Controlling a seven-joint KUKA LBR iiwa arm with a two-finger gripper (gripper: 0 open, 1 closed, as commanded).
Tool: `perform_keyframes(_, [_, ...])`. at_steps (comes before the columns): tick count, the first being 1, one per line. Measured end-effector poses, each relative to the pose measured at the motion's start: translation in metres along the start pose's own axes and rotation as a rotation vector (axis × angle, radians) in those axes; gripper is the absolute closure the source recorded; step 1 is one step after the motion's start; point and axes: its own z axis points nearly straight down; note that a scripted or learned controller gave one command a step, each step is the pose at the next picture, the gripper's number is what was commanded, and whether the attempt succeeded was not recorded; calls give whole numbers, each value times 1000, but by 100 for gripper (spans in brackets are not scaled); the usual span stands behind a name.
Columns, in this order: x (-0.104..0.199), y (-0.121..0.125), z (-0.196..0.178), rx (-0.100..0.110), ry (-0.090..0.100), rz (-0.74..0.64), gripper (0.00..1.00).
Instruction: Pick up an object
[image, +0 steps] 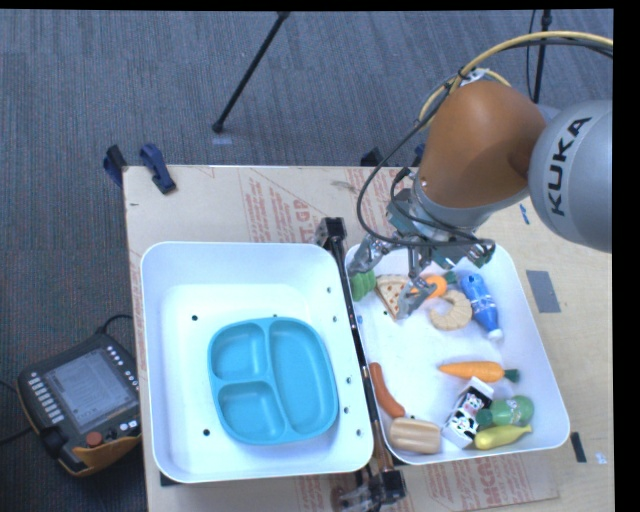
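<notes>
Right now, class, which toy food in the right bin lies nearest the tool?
The waffle-like wedge, directly under the tool; carrot, sausage and bread roll lie further away.

Robotics lab. Evidence: KUKA arm (560, 170) mounted over a cardboard-topped bench (240, 205); teach pendant (80, 400) on grey carpet (100, 80) far left of the gripper (425, 285); tripod leg (250, 70) beyond it.

Both bins (160, 300) look like smooth white plastic, and the blue divided tray (272, 380) is matt plastic too. The desk (250, 195) top looks like plain brown cardboard, floor (100, 80) is rough grey carpet.
</notes>
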Motion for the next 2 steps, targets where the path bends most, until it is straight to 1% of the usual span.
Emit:
perform_keyframes(1, [42,-49,62,-1,3,-152,0])
perform_keyframes(2, [75,-49,100,-2,3,-142,0])
